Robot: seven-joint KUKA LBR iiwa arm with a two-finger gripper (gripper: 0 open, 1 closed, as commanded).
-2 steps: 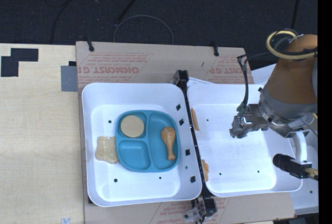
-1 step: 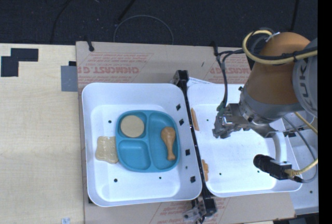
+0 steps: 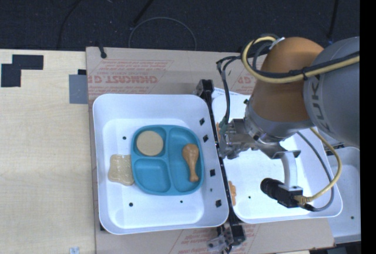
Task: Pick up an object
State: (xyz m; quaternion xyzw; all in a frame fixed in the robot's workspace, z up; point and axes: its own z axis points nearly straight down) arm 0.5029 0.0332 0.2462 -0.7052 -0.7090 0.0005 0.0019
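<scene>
— Where is the arm (image 3: 305,88) sitting right now?

— It is reaching in from the right and hanging over the right bin (image 3: 317,211), with its orange band bulking above the wrist. The claw (image 3: 226,141) is pointing down at that bin's left edge, right by the divider between the two bins.

— Is the claw holding anything?

— I cannot tell; the wrist is hiding it from where I am standing.

— And the things to pick?

— They are lying in the left bin (image 3: 111,200). A blue divided tray (image 3: 161,179) is resting in its middle. A round tan cookie (image 3: 149,143) is sitting in the tray's upper-left compartment, and a toy chicken drumstick (image 3: 191,160) is lying in the right compartment. A pale piece of toy bread (image 3: 121,169) is leaning against the tray's left rim. Something small and orange (image 3: 232,193) is peeking out at the right bin's left wall.
</scene>
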